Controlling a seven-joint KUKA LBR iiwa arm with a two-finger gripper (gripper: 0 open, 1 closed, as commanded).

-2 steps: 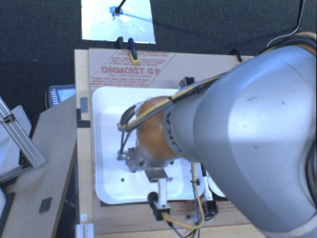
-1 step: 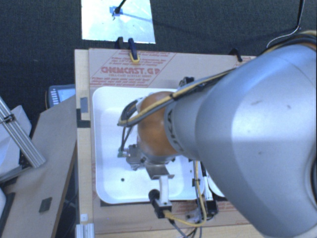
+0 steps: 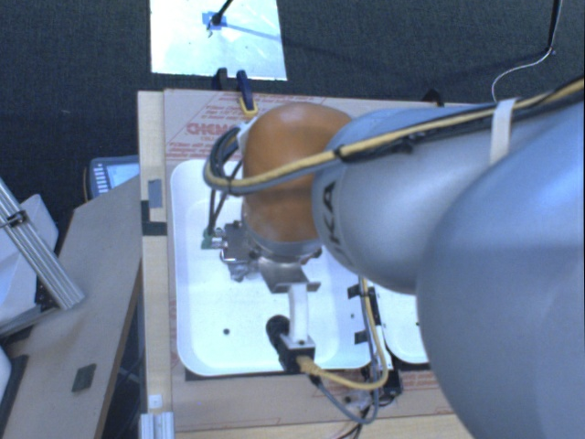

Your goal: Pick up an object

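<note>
My gripper point(image 3: 245, 256) hangs under the orange wrist band point(image 3: 279, 176), low over the middle of the left white bin point(image 3: 196, 300). The wrist and arm body hide most of it. A tiny dark speck point(image 3: 226, 330) lies on the bin floor, in front and to the left of the gripper. No other loose object shows in the uncovered part of this bin. Whatever lies directly below the gripper is hidden.
The grey arm point(image 3: 457, 227) covers the right half of the view and most of the right bin point(image 3: 404, 338). Both bins rest on a brown board point(image 3: 196, 122). A grey table point(image 3: 87, 291) and an aluminium rail point(image 3: 37, 250) stand at the left.
</note>
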